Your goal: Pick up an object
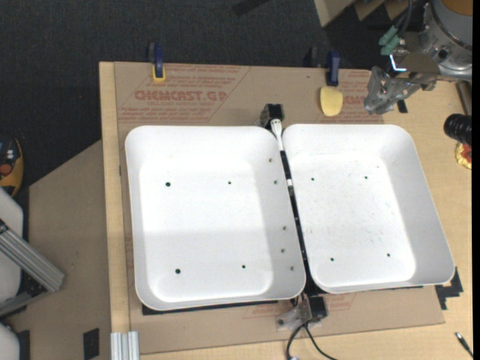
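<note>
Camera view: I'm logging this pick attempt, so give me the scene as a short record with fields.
claw position: claw above the board, beyond the right bin's far edge
yellow object: yellow object on the board, left of the claw, outside both bins
left bin: left bin, white, shallow
right bin: right bin, white, beside it
held: nothing seen in the claw

I read "CHEMCAST GP" in red on the brown board [225, 88] under the bins. Smaller red print there is too faint for me.

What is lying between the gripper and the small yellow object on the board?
Nothing: in the camera view, bare board separates the gripper from the yellow object.
</note>
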